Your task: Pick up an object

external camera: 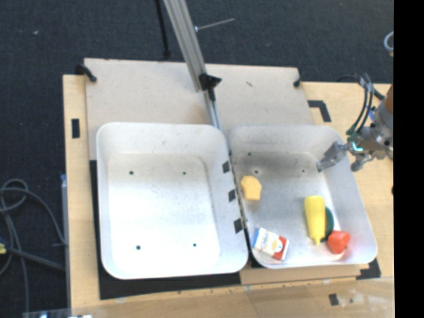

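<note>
The right bin (291, 144) holds several objects. A small yellow block (250, 188) lies near its left wall. A long yellow object (315, 218) lies at the right, with a bit of green beside it and a red object (338, 242) just below it. A white and red carton (270, 244) rests at the bin's front edge. My gripper (343, 159) hangs over the bin's upper right rim, open, with nothing between its fingers. It is well above and right of the long yellow object.
The left bin (165, 197) sits beside the right one. A slanted metal rail (189, 42) runs from the top of the view down to the gap between the bins. Cables lie on the floor at the left.
</note>
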Available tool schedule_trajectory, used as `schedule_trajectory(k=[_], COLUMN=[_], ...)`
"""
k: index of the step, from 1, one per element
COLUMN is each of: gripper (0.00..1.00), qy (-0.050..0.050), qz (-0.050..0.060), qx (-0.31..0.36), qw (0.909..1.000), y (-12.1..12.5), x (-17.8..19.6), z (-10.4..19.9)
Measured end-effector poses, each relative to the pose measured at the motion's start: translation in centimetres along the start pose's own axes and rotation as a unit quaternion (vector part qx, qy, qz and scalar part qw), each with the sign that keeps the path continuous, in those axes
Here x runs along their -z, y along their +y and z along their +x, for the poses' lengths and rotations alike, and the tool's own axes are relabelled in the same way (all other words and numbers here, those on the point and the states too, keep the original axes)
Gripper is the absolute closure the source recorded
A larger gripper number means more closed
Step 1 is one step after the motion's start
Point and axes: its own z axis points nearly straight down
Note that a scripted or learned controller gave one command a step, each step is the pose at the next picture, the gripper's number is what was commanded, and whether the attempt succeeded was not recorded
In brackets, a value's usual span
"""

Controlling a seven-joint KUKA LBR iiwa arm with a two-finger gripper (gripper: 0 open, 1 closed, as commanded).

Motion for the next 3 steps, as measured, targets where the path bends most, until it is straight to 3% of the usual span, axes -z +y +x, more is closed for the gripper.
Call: schedule_trajectory(k=[1,3], gripper=[0.0,0.0], qy=[-0.001,-0.001], qz=[-0.002,0.001], qx=[0.001,-0.002], qw=[1.0,1.0], y=[0.1,-0.6], x=[0.3,-10.4], z=[0.0,0.8])
